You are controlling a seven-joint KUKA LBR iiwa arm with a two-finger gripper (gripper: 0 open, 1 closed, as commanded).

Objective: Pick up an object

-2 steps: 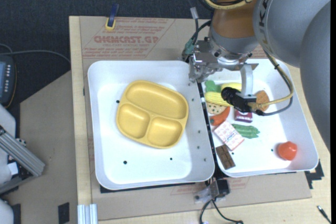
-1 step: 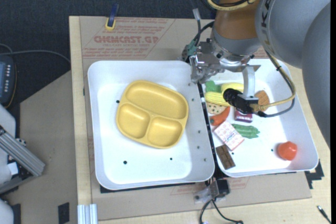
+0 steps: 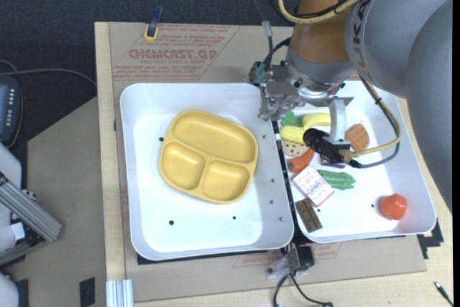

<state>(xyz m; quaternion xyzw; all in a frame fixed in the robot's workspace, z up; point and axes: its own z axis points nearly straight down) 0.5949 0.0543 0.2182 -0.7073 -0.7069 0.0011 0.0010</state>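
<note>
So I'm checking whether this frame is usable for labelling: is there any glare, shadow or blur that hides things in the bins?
Camera view: even lighting and sharp in the bins; the yellow three-compartment plastic tray casts a soft shadow; the large grey arm at the right looks soft and hides part of the right white bin.

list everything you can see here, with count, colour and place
bins: 2, white, side by side on the bench
divided plate: 1, yellow, middle of the left bin
tomato: 1, red-orange, near corner of the right bin
green pod: 1, green, middle of the right bin
packet: 1, white with red print, right bin beside the pod
brown bar: 1, dark brown, near edge of the right bin
corn: 1, yellow, far part of the right bin under the wrist
cardboard sheet: 1, tan with red lettering, under the bins
arm: 1, grey with an orange band, over the right bin
gripper: 1, dark, among the toys in the right bin
</note>
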